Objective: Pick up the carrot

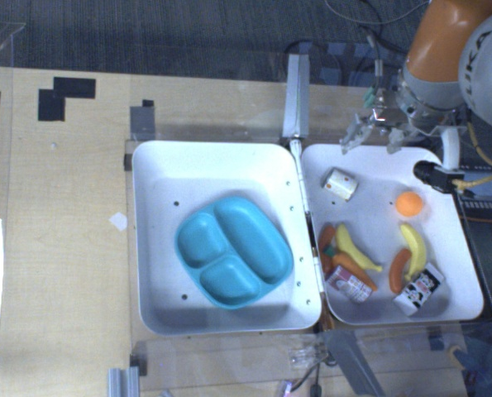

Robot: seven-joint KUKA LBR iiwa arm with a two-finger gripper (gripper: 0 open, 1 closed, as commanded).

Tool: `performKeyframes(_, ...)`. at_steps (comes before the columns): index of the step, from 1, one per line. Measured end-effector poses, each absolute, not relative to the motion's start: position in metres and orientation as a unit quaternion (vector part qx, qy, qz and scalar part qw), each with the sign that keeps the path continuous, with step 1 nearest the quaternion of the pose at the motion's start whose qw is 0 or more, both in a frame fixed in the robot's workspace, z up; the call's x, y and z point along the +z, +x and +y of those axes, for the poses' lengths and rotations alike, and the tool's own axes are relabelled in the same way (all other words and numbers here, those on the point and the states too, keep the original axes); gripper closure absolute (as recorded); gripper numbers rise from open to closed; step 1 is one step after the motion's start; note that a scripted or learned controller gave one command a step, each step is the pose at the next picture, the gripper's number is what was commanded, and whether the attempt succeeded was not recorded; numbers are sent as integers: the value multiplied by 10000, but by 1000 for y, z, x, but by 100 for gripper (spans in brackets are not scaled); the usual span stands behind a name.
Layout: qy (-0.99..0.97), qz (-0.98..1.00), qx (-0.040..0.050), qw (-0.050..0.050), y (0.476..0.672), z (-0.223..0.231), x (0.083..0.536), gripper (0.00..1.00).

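While the pincer (pixel 374 136) hangs spread open with nothing in it over the right bin's (pixel 470 304) far rim, the carrot (pixel 355 269) lies well below it, toward the near-left part, between 2 bananas' worth of clutter: a banana (pixel 355 252) touching it and a carton (pixel 350 285).

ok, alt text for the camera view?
The grey-and-orange arm's two-finger gripper hovers open above the right white bin's far edge; toy food lies inside, including an orange carrot. The left white bin holds a blue divided plate.
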State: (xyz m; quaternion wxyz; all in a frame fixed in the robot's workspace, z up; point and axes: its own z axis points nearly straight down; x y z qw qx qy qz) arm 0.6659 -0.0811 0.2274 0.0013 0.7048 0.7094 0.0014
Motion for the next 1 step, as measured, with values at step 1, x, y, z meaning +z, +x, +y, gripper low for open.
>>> performKeyframes(1, 6791, 7340, 9, 14, 670, -147, 99, 0)
